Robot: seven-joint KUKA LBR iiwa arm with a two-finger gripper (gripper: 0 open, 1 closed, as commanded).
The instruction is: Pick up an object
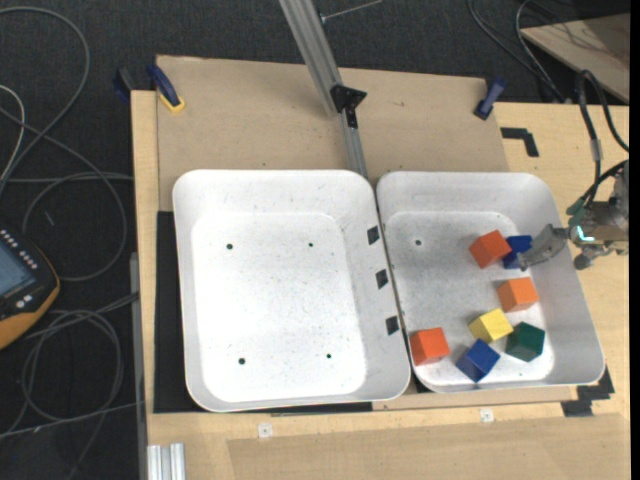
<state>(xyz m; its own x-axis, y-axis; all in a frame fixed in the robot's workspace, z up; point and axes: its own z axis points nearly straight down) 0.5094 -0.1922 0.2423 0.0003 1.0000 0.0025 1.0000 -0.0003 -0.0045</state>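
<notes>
Dark carpet with loose cables surrounds tan bench. Two shallow white plastic bins side by side; blocks all in right bin (560, 218). Grey two-finger gripper (532, 252) low at right wall, touching small blue cube (517, 250) beside orange cube (489, 249). Spread or pressed together: cannot tell. Best approach, likely: straddle blue cube only, clear of orange neighbour, close squarely, lift straight.

Lying loose in right bin (560, 218): orange cubes (489, 249), (517, 293), (430, 344); blue blocks (518, 247), (478, 360); yellow cube (492, 325); green cube (526, 341), sitting near front wall.
</notes>
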